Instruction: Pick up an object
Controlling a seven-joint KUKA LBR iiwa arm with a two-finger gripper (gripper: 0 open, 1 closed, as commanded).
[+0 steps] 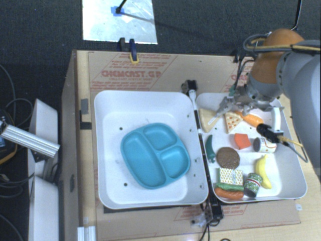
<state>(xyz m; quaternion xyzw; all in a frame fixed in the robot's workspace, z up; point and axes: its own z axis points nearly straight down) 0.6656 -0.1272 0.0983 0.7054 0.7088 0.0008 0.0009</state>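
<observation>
Overhead, grey arm [296, 69] reaching in from the right, orange band above the wrist, bent down over the far end of the right bin [293, 179]. Gripper [231, 106] low, just above the pizza slice [232, 120] (a wedge, tip pointing toward the near rim, long axis running far to near). Fingers spread apart, nothing between them. Carrot [252, 119] just right of the slice; orange block [242, 141] nearer the camera.

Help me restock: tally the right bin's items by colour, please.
Orange: 2, carrot, block
Yellow: 2, banana, pizza slice
Green: 1, pepper
Brown: 1, disc
Several more are multicoloured or hard to tell.
Total: 6
</observation>
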